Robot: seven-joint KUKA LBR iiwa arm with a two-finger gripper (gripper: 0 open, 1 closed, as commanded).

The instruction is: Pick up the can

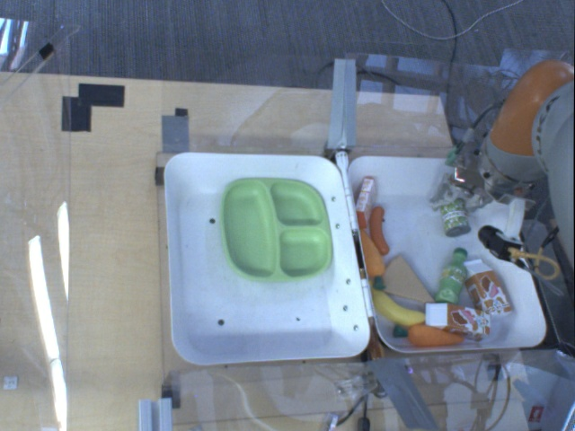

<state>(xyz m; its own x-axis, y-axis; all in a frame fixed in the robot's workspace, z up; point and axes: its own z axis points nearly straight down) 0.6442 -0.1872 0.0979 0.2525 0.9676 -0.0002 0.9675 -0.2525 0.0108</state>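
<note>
Can [455, 215]: seen upright near the right bin's [409, 171] far right corner | gripper [467, 185]: poised just above it; finger state cannot be told | advice: can is best straddled squarely; green bottle [451, 277] is avoided

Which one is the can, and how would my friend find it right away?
Look in the right bin, the one crowded with toy food, not the left bin with the green plate. Go to its far right side, just below the gripper. The can is the small greenish cylinder with a dark round end, apart from the bright green bottle.
</note>
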